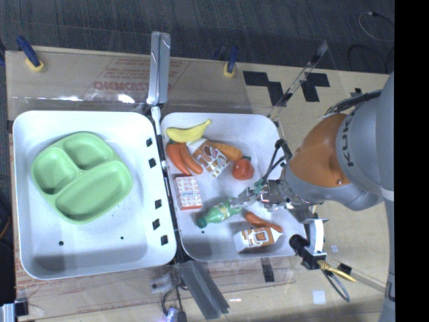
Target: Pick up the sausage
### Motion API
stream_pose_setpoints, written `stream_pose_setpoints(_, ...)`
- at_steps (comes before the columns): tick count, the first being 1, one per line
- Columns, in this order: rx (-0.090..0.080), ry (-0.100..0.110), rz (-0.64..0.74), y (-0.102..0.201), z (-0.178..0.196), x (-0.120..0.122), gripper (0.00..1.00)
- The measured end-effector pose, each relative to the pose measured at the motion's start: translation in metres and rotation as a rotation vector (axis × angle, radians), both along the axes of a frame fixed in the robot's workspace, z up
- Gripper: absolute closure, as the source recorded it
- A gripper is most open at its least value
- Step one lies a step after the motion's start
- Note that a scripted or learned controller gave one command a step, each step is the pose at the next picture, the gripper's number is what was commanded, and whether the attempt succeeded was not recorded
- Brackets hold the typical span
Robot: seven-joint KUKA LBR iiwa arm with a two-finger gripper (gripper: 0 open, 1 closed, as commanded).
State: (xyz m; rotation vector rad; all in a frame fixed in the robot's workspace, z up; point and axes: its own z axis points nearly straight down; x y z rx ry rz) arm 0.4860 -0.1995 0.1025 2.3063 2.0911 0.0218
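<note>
On the counter (pixel 80 72) we record two white bins side by side. The left bin (pixel 40 247) holds a green divided plate (pixel 82 176). The right bin (pixel 265 129) holds, from its far edge: a banana (pixel 188 132); two orange-red carrots (pixel 182 158) lying side by side just below the banana; a brown-and-white packet (pixel 210 159) against them, with an orange item (pixel 228 150) at its right; a tomato (pixel 242 169); a small red-and-white box (pixel 188 192); a green bottle (pixel 220 213) on its side; the sausage (pixel 261 221), reddish-orange, lying aslant near the bin's right side, just right of the bottle and above a white-and-orange carton (pixel 255 238). The hand (pixel 260 194) sits low over the bin just above the sausage; we cannot tell whether it is spread or pressed together.
</note>
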Motion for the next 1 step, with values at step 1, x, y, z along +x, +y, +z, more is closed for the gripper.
stream_pose_setpoints(1,0.009,0.003,0.009,0.0033,0.0107,0.0021,1.00)
